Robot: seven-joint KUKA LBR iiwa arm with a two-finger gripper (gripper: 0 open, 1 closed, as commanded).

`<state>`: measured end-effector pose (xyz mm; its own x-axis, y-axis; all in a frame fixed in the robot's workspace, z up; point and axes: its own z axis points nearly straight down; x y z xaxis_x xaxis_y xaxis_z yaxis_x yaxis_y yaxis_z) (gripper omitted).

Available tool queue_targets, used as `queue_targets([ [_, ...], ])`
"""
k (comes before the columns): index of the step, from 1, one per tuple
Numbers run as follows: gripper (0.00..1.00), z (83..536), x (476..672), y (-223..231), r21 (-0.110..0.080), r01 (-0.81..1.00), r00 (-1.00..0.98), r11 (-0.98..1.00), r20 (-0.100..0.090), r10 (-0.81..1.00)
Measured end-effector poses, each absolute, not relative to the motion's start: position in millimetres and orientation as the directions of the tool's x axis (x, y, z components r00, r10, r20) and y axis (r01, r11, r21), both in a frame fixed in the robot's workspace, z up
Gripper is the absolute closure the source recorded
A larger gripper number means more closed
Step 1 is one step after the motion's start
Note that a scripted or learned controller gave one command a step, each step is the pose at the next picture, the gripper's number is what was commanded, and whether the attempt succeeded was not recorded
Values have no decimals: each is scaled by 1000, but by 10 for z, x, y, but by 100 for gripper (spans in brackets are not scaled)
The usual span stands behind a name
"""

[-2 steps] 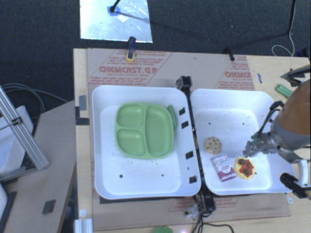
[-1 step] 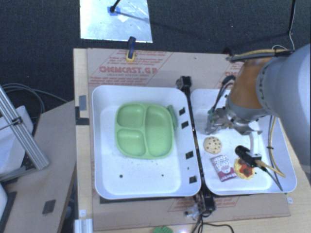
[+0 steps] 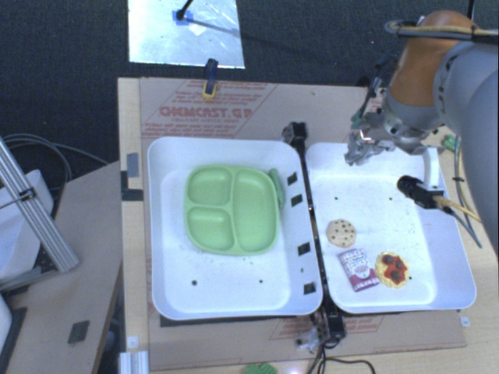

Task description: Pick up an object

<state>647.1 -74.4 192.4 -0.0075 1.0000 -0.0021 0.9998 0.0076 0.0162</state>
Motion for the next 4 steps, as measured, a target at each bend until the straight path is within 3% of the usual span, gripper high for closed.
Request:
queue_targets([
  [1, 100, 1851, 6699, 407, 5, 1000, -15, 15, 4, 1000],
  [2, 0, 1848, 6689, 323, 2, 1000, -5, 5, 0, 1000],
  [3, 0, 1840, 5793, 301, -6, 1000, 1, -1, 1, 1000],
  [4, 0, 1845, 5832, 305, 1, 1000, -1, 1, 0, 1000],
])
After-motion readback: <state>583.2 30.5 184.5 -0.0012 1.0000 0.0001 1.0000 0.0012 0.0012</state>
